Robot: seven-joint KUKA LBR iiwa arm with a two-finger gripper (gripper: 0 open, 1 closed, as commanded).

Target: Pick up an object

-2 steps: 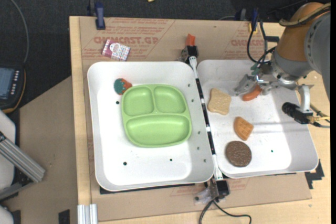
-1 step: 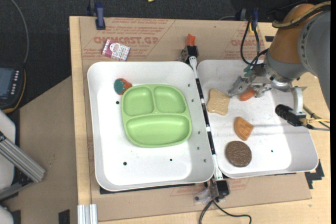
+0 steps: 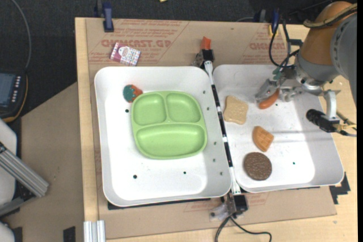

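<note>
My gripper (image 3: 277,91) is low over the back of the right bin (image 3: 317,173), reaching in from the right. An orange-red sausage (image 3: 268,101) lies right at its tip, touching or just under it; whether it is held is unclear. In the same bin lie a pale slice of toast (image 3: 235,110), a small orange wedge (image 3: 262,138) and a round brown cookie (image 3: 258,166).
The left bin (image 3: 113,167) holds a green divided plate (image 3: 168,123) and a small red and green item (image 3: 133,92) at its back left. A black clamp (image 3: 206,57) sits between the bins at the back. Cables (image 3: 278,45) hang near the arm.
</note>
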